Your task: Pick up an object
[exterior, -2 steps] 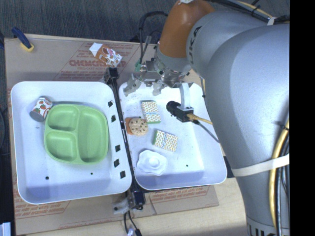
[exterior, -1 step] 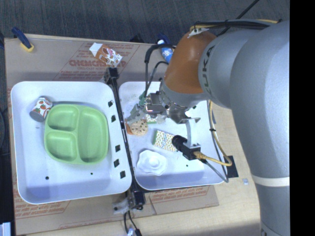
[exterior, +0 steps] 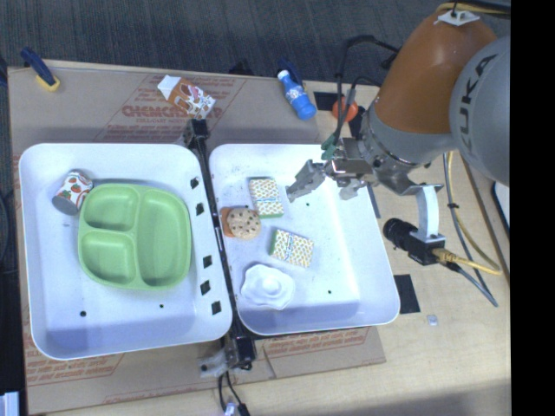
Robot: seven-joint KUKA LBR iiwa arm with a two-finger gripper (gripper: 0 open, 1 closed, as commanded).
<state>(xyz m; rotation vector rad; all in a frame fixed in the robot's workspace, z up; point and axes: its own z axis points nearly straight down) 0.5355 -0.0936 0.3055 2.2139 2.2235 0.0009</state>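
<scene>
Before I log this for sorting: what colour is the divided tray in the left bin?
Light green tray, seen in the camera view.

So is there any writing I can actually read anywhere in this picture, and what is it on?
"KUKA", running sideways, partly cut off: on the grey arm.
Red print on the cardboard behind the bins: too blurred to read for sure.
Small carton on that cardboard: print too small.
Two patterned packets in the right bin: nothing legible.
</scene>
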